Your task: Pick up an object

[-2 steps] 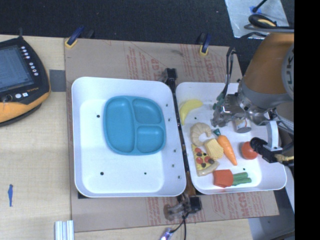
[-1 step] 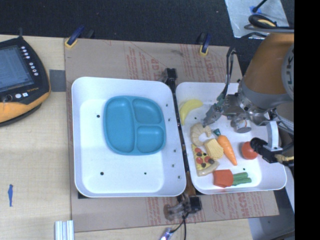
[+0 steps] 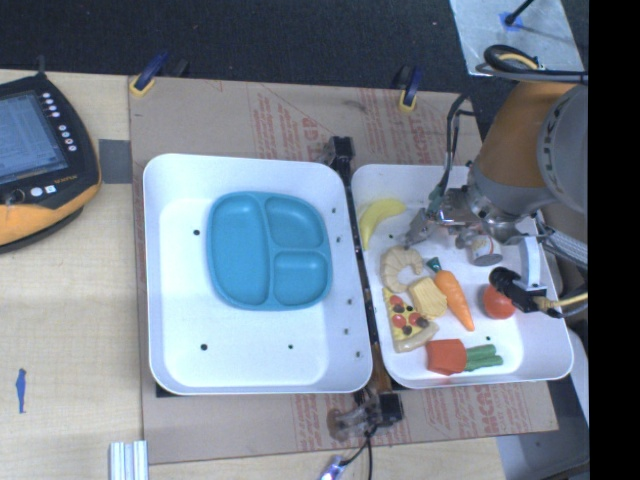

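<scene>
The gripper, jaws apparently spread and holding nothing, hangs in the right bin between banana and carrot; centring over one item before closing should help.

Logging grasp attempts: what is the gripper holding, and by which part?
Nothing visibly. The gripper hovers over the right bin, beside the banana, with nothing seen between its fingers.

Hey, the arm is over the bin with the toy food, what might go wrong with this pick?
1. The carrot, cheese and pizza slice lie packed together, so the gripper may nudge or catch two.
2. The banana lies against the bin wall, leaving little finger room.
</scene>
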Controlling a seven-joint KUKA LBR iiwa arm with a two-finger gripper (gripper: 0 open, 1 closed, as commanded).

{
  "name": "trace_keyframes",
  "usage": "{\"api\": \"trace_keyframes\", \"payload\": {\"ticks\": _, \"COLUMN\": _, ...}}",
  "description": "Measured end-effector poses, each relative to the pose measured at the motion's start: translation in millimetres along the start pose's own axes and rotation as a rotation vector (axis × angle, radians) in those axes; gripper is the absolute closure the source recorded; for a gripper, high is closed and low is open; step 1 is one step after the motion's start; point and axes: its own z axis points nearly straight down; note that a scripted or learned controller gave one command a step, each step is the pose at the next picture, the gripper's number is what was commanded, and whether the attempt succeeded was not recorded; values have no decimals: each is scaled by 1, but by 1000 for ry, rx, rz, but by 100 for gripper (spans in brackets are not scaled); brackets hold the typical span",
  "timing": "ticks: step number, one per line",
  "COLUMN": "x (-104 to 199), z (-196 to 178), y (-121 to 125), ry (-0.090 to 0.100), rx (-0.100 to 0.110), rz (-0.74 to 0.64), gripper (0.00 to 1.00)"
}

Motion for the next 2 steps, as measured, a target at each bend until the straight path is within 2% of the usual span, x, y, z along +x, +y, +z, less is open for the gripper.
{"api": "trace_keyframes", "payload": {"ticks": 1, "x": 0, "z": 22, "y": 46, "ry": 3, "rx": -1, "rz": 0, "gripper": 0}}
{"api": "trace_keyframes", "payload": {"ticks": 2, "x": 13, "z": 22, "y": 52, "ry": -2, "rx": 8, "rz": 3, "gripper": 0}}
